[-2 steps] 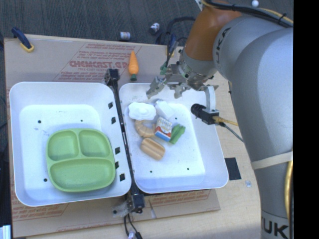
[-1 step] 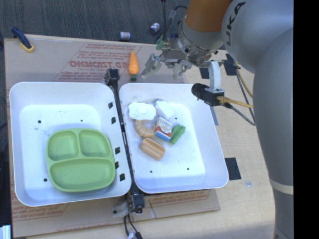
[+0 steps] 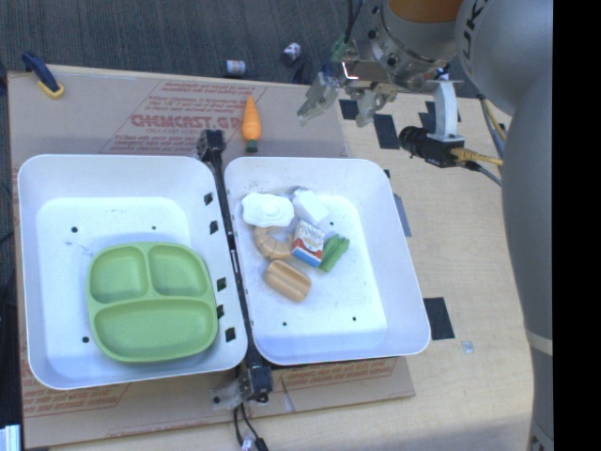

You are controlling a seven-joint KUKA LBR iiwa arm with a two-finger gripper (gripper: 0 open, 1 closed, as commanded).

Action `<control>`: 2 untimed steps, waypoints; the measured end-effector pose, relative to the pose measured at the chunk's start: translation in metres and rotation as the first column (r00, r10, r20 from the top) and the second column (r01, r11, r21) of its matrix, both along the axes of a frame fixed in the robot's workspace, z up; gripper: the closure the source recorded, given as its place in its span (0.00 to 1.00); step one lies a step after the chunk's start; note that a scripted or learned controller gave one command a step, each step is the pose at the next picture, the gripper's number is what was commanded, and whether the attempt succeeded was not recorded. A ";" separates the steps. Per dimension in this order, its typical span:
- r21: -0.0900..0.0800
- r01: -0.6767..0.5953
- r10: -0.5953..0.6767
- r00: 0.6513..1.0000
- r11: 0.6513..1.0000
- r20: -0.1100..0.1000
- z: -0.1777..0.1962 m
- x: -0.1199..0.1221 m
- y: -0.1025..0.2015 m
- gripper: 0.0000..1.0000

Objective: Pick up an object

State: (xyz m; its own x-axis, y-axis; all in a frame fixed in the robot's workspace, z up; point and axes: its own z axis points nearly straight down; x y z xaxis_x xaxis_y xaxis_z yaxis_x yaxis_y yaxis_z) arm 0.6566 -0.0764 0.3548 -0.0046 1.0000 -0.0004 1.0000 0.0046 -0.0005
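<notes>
Hovering above the bench beyond the far edge of the right bin (image 3: 404, 252), the gripper (image 3: 376, 87) hangs under the orange-banded wrist with nothing between its fingers; its jaws look spread apart, one finger reaching left, the other hanging down on the right. The pick has not started, I'd say: this is the approach step.

All the candidates lie in the right bin, bunched toward its near-left part: a white lump (image 3: 267, 209) by the far-left wall, a white block (image 3: 315, 207) just beside it, a small printed carton (image 3: 309, 244), a green piece (image 3: 334, 253) touching the carton's right side, a tan ring-shaped bun (image 3: 273, 243) and a hot-dog-like roll (image 3: 287, 280) nearest the front. The left bin (image 3: 47, 205) holds a green divided plate (image 3: 153, 302). A toy carrot (image 3: 251, 120) lies on the cardboard behind the bins.

Next, the arm would need to swing toward the near side, over the cluster, and descend on one piece; the roll sits most apart.
</notes>
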 end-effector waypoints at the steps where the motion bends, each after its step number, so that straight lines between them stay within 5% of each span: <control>1: -0.001 0.000 0.000 1.000 1.000 -0.004 -0.126 -0.001 -0.070 0.00; 2: 0.001 -0.002 0.002 1.000 1.000 0.001 -0.051 -0.006 -0.005 0.00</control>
State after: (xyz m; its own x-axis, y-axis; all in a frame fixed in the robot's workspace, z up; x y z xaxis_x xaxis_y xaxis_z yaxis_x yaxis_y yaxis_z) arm 0.6503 -0.0818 0.3043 -0.0063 1.0000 0.0005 1.0000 0.0063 0.0000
